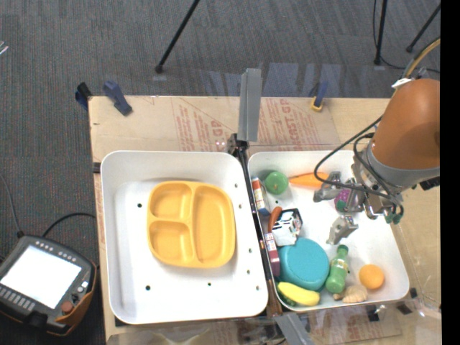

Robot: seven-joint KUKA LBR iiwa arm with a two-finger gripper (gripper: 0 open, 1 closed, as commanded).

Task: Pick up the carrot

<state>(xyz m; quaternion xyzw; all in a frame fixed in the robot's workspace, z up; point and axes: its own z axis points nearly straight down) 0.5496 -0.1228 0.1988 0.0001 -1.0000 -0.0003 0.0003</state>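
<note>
The carrot [310, 180] is a slim orange piece lying flat near the back of the right bin [392, 246], its tip pointing left toward a green ball [275, 182]. My gripper [334, 212] hangs over the middle of that bin, just right of and in front of the carrot. Its two grey fingers [342, 230] stand spread apart, open, with nothing between them. The upper finger ends close to the carrot's thick end; I cannot tell whether it touches it.
The right bin also holds a teal round tub [305, 263], green bottle [336, 270], banana [298, 293], orange [371, 276], a black-and-white box [286, 223] and tubes along its left wall. The left bin [118, 228] holds a yellow divided plate [192, 223].
</note>
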